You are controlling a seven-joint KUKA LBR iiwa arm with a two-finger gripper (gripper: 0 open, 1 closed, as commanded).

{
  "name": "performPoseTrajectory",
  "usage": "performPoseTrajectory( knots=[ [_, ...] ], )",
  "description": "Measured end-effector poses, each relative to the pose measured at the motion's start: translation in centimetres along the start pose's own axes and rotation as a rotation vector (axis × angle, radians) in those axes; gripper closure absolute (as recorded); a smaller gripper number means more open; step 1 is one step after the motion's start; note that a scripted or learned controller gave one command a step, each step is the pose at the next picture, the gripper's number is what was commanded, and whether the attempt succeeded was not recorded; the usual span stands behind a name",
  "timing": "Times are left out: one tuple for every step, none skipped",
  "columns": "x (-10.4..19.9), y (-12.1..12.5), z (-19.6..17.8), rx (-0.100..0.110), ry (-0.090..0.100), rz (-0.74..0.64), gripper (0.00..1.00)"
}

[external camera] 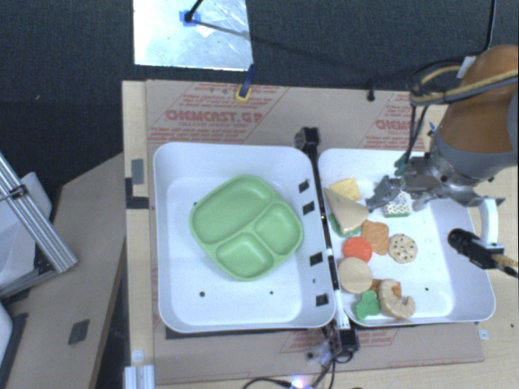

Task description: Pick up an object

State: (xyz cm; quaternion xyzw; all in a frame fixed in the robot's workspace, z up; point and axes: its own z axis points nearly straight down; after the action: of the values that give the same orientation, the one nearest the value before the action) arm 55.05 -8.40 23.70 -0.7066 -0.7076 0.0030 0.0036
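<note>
My jaws (388, 193) hover over the right bin (462, 298), the cheese wedge (349, 215) just to their left; whether they are released or clenched, I cannot tell.

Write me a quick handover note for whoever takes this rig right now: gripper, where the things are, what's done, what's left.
Gripper: low over the right bin, beside the cheese wedge; nothing seen between its fingers.
Things: toy food heaped on that bin's left side, including a tomato slice and a cookie. The green divided plate sits in the left bin.
Done: nothing lifted.
Left: grasp one item and raise it.
</note>
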Motion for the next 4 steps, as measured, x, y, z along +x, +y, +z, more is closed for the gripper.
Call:
performPoseTrajectory(
  knots=[
    [0.0,0.2,-0.5,-0.011,-0.001,-0.002,0.00],
    [-0.4,0.0,5.7,-0.006,0.000,0.001,0.00],
    [-0.3,0.1,9.9,-0.006,0.000,0.001,0.00],
    [-0.3,0.2,15.0,-0.009,-0.001,0.000,0.00]
  ],
)
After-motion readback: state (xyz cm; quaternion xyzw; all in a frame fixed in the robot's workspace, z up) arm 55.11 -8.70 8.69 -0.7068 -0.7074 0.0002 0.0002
